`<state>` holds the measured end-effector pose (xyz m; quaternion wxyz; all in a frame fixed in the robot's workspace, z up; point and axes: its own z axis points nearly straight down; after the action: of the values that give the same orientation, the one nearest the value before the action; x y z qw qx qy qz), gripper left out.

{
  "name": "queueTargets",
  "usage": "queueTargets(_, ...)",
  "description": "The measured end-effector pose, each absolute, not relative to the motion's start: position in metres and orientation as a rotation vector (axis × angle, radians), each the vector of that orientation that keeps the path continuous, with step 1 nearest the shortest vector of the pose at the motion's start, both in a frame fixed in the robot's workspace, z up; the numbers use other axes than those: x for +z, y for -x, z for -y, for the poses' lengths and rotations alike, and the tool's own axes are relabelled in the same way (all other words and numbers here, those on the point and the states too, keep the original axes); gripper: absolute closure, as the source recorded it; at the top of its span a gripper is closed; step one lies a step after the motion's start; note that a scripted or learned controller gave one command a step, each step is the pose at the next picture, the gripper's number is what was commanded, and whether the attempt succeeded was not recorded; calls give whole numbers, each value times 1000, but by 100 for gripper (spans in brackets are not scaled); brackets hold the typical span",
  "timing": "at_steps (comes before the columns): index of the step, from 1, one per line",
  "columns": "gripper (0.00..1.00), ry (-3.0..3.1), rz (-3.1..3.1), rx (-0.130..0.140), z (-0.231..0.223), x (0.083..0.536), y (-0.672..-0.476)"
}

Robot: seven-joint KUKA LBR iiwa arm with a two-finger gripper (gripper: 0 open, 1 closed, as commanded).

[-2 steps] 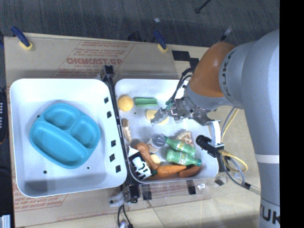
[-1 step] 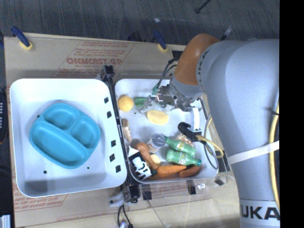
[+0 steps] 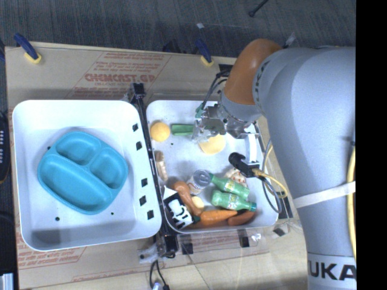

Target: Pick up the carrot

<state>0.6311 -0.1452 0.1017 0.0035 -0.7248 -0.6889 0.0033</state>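
2 white bins fill the frame's middle. Left bin [image 3: 24, 162] holds a blue divided tray [image 3: 83, 171]. Gripper [image 3: 208, 128] hangs at the upper part of the right bin [image 3: 181, 110]; its grasp cannot be told. Carrot [image 3: 216, 217] lies along that bin's lower edge.

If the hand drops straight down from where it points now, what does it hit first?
Probably the pale yellow round fruit just under the hand, not the carrot at the bin's near edge; depth is unclear.
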Motion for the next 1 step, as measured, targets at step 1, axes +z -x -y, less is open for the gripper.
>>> queueTargets(1,100,2092,2333,7,107,90,-581)
